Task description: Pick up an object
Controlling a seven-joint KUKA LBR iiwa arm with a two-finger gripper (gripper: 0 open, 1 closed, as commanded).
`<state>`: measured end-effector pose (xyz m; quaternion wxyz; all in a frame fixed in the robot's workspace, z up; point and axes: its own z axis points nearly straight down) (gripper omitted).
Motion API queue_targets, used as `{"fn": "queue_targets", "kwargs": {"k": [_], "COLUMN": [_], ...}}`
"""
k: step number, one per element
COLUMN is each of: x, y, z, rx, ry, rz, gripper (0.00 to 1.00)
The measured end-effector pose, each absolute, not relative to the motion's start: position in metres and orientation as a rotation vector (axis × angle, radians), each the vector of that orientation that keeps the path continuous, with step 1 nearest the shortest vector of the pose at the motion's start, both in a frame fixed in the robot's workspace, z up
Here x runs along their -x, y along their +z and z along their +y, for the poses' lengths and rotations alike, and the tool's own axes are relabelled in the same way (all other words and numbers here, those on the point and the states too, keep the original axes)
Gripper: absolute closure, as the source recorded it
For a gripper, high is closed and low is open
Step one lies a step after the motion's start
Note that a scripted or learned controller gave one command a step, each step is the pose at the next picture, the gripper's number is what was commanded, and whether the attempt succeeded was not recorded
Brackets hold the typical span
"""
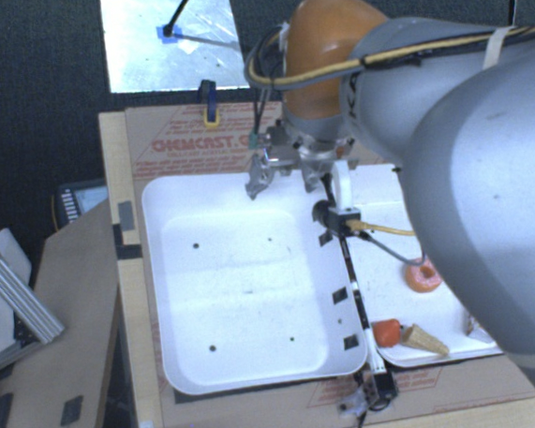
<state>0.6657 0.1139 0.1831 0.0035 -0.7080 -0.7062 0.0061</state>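
Note:
My gripper [283, 184] hangs over the far edge of the left white bin [174, 264], close to the divider between the two bins. Its two fingers stand apart, open, with only bin floor showing between them. In the right bin [384, 255] lie a pink donut-shaped toy [424, 276], a small orange-red piece [385, 332] and a tan cone [423, 340] next to it near the front rim. A small brownish object [469, 327] peeks out from under the arm. The grey arm hides much of the right bin.
The bins rest on a cardboard sheet [185, 141] with red print. A yellow cable [387, 233] runs from the wrist over the right bin. A shiny foil sheet [170, 34] lies behind the bench. An aluminium rail [11, 289] stands at the left.

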Motion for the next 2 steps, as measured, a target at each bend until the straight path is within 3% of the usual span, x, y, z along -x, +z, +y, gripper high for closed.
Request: {"fn": "queue_targets", "kwargs": {"k": [1,2], "x": [-0.654,-0.668], "y": [0.374,0.256], "z": [0.106,0.077], "rx": [2.226,2.221], "ry": [-0.026,0.012], "rz": [-2.235,-2.216], "gripper": [0.00,0.00]}}
